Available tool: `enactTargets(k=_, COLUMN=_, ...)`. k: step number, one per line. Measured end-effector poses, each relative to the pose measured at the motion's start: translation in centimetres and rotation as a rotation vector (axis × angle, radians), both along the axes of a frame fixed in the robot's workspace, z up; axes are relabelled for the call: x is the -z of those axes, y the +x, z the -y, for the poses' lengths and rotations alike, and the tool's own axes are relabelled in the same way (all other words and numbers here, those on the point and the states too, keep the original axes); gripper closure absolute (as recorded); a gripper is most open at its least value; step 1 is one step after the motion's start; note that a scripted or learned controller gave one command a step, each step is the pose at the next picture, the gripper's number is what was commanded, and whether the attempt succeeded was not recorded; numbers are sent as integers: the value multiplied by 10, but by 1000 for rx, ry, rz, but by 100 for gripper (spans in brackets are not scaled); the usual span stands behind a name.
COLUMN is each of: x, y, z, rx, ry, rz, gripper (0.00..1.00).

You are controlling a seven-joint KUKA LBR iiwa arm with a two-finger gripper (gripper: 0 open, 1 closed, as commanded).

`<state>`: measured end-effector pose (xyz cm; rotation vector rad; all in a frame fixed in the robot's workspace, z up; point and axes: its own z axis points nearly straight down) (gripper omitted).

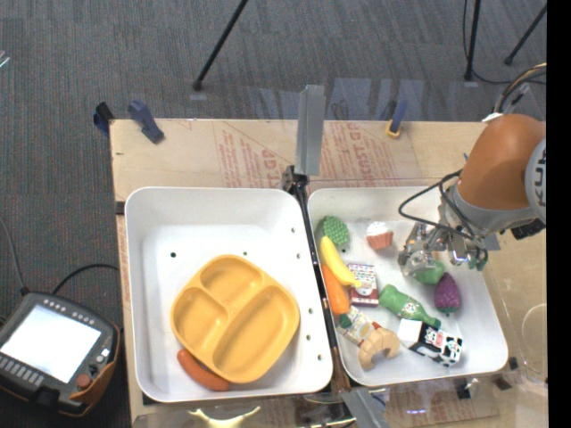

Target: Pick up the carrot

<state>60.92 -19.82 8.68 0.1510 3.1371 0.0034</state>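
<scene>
— Pincer (437, 259) first: where is it?

— Mine hangs low over the right bin (495, 328), in its far right part, just above a small green thing (430, 275) beside the purple grapes (448, 294). Whether it is clenched or released, I cannot tell.

— And the carrot (335, 292)?

— It lies along the same bin's left wall, touching the banana (335, 261), well apart from my pincer and to its left. A green bottle (407, 306) lies between us.

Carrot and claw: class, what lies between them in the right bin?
In the camera view, a small pink-and-white carton lies between the carrot and the claw.
</scene>
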Motion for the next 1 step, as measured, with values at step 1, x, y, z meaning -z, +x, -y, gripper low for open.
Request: enactTargets(k=1, x=-29, y=29, z=-84, rx=-50, ry=2, rz=6, gripper=0)
